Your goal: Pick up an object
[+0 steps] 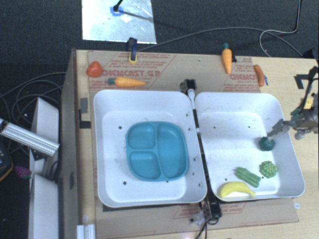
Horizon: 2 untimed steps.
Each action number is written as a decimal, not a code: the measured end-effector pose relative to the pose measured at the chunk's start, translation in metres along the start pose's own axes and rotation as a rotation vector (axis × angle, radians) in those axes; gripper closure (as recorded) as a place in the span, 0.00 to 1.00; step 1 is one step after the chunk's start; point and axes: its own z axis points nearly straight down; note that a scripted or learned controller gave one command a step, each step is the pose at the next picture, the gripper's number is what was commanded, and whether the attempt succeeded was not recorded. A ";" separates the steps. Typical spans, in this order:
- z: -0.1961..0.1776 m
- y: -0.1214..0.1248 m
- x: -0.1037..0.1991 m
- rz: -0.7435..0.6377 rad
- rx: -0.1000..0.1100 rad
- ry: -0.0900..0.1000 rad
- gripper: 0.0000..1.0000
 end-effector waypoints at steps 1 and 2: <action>0.061 0.043 -0.012 -0.001 0.002 0.000 0.00; 0.142 0.056 -0.012 -0.001 0.003 0.001 0.00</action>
